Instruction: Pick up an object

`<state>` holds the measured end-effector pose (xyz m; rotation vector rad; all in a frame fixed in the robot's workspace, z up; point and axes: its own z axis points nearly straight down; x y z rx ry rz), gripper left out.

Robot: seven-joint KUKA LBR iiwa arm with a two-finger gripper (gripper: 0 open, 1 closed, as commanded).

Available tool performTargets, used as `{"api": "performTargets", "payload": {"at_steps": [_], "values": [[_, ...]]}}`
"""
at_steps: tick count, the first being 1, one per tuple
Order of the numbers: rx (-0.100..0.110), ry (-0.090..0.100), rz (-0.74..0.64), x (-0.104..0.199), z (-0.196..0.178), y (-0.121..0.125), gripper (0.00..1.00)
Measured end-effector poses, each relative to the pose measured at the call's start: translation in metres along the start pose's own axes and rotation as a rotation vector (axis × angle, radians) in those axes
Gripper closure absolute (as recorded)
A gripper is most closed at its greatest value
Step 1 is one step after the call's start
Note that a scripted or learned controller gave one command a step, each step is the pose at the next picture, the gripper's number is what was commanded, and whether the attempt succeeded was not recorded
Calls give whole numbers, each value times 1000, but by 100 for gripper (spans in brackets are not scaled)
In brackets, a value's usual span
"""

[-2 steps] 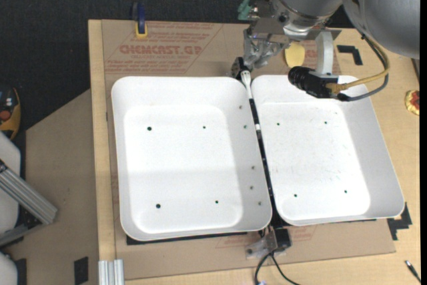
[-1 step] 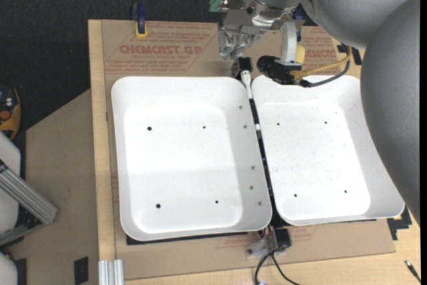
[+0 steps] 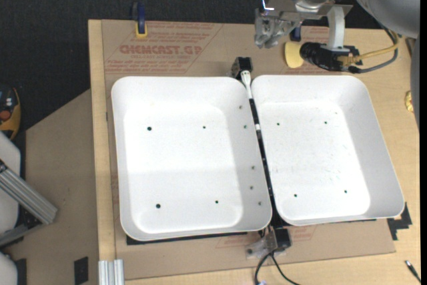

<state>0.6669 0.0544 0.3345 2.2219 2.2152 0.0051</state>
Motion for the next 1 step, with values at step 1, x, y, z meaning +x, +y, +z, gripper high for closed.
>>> {"api": "performTargets", "payload": {"at_steps": [1], "values": [[7, 1, -5, 73, 59, -1, 100]]}}
